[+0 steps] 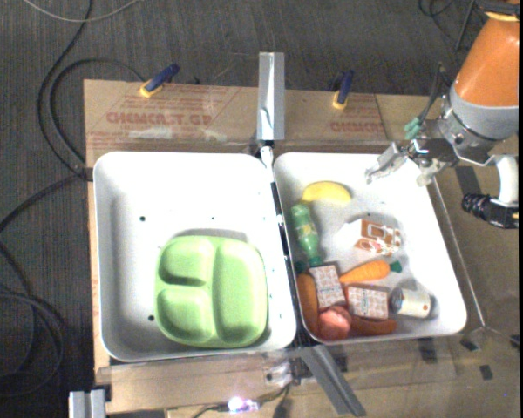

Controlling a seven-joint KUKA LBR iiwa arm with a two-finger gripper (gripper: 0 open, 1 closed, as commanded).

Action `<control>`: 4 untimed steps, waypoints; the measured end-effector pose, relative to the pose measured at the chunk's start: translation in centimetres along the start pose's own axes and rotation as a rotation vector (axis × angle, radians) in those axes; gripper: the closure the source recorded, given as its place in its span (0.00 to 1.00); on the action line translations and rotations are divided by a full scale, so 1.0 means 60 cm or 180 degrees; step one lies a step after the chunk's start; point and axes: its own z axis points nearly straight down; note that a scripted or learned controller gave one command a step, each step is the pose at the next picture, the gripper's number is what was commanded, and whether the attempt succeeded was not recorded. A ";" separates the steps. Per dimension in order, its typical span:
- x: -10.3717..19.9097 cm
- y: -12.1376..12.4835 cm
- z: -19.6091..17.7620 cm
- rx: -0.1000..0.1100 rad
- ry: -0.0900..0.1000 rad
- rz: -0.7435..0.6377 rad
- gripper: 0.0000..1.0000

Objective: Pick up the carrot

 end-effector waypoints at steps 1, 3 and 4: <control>-0.015 -0.147 0.210 0.0001 0.0005 -0.0659 0.00; 0.063 -0.180 0.284 -0.0060 -0.0021 -0.0790 1.00; 0.078 -0.097 0.296 -0.0022 -0.0005 -0.0360 1.00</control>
